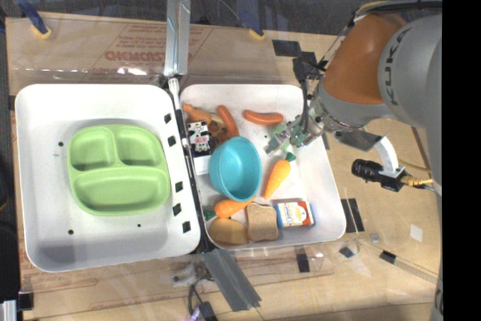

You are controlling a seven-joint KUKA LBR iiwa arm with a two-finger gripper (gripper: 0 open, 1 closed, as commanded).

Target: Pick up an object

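A wooden counter (391, 237) is seen from above, covered at the back by a clear plastic sheet (113, 41) with red lettering. Two white bins are set on it side by side, the left bin (37, 237) touching the right bin (331, 199). Black tape strips (352, 214) are stuck nearby.

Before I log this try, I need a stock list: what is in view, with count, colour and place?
bins: 2, white, side by side on bench
plate: 1, green, three-part, left bin
bowl: 1, blue, middle of right bin
carrot: 1, orange, right of bowl
sausages: 2, red-orange, back of right bin
carton: 1, blue and white, front of right bin
bread: 1, brown, left of carton
arm: 1, grey and orange, from right
pincer: 1, over right bin, above carrot
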